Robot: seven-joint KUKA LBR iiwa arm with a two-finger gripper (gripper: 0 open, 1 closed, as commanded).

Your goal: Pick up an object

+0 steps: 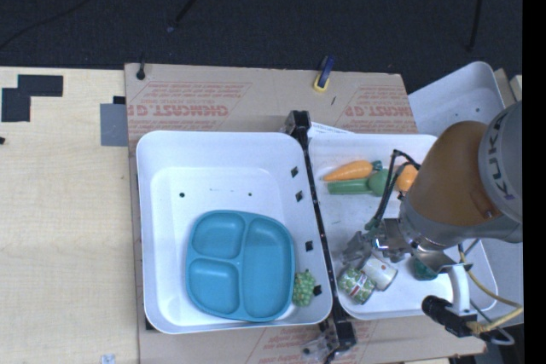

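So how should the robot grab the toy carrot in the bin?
Probably across the middle of the carrot's orange body, coming straight down from above. It lies flat and long, left to right, near the back of the right bin, so the narrow sides face front and back. A green piece sits close against its front side, which may crowd it.

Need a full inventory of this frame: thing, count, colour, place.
bins: 2, white, side by side on the cardboard; left bin, right bin
divided plate: 1, blue, left bin, front half
grapes: 1 bunch, green, left bin, at the plate's right front edge
carrot: 1, orange with a green end, right bin, back
small can: 1, green-patterned label, right bin, front left
small cup: 1, white, right bin, beside the can
cardboard sheet: 1, brown, under the bins
clamp: 1, blue and yellow, cardboard's back edge
arm: 1, grey with orange band, over the right bin
gripper: 1, above the can and cup
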